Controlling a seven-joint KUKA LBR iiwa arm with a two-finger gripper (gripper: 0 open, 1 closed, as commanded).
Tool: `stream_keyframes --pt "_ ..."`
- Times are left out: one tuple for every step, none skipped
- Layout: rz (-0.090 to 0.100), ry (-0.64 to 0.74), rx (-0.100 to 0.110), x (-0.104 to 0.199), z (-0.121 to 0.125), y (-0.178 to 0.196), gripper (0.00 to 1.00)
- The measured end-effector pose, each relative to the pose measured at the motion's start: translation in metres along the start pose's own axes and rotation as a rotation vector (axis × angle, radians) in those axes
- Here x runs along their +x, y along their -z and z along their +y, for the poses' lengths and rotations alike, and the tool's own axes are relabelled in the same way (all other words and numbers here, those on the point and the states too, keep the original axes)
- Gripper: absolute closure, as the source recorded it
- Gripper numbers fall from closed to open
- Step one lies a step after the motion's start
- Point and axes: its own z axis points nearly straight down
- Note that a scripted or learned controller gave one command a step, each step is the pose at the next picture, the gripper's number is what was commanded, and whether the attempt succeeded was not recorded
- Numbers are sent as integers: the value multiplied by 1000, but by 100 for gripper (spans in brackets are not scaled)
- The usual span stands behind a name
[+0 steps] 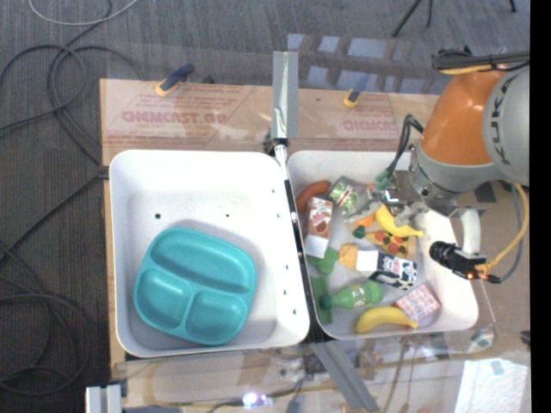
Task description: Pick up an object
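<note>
The right bin [465, 312] holds a heap of toy food. In it lie a yellow banana [385, 319], a pink box [419, 302], a green bottle [358, 295], a black-and-white carton [395, 269], a red-and-white carton [319, 217] and a red sausage [312, 191]. My gripper [389, 201] hangs low over the bin's upper right part, just above a yellow toy [397, 224]. The arm's grey and orange body hides what lies directly beneath it.
The left bin [172, 179] carries a teal divided plate [196, 286] in its near half. A metal bar [284, 101] stands between the bins at the back. Cables lie on the floor at the left, and a black fitting [448, 253] sticks out by the right bin's edge.
</note>
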Motion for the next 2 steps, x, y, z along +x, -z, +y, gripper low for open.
stream_keyframes --pt "-1 -9 0 -22 89 -87 0" --pt "-1 -7 5 -22 88 -82 100"
